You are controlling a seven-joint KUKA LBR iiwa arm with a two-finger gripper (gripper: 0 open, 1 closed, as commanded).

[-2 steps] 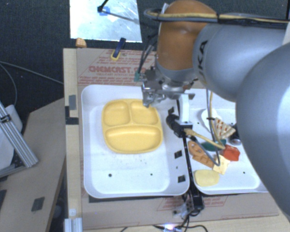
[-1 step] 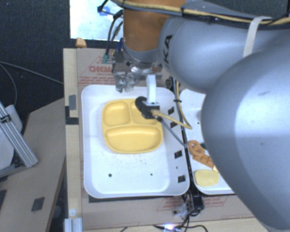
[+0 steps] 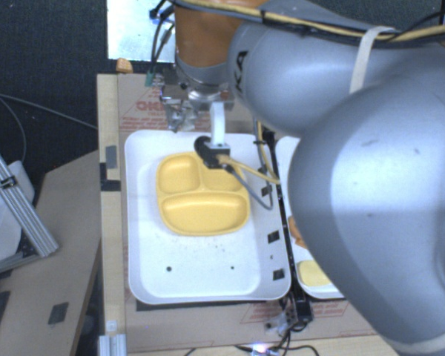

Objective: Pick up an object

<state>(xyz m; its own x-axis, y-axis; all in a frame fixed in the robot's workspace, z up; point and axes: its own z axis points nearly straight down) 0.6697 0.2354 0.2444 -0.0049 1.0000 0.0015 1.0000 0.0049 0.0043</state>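
A yellow divided plate [image 3: 202,196] lies in the back half of the left white bin [image 3: 196,277], flat and with nothing in its compartments. My gripper [image 3: 180,117] hangs over the back rim of that bin, just beyond the plate's far edge and apart from it. I see nothing in the gripper. In the right bin [image 3: 305,256], a pale yellow object [image 3: 312,274] and a small orange piece [image 3: 294,232] peek out from under the arm, which hides most of that bin.
The grey arm and its orange band [image 3: 208,21] cover the right side and top of the view. Brown cardboard [image 3: 137,102] lies under the bins. A silver aluminium frame [image 3: 18,206] stands off the bench at left.
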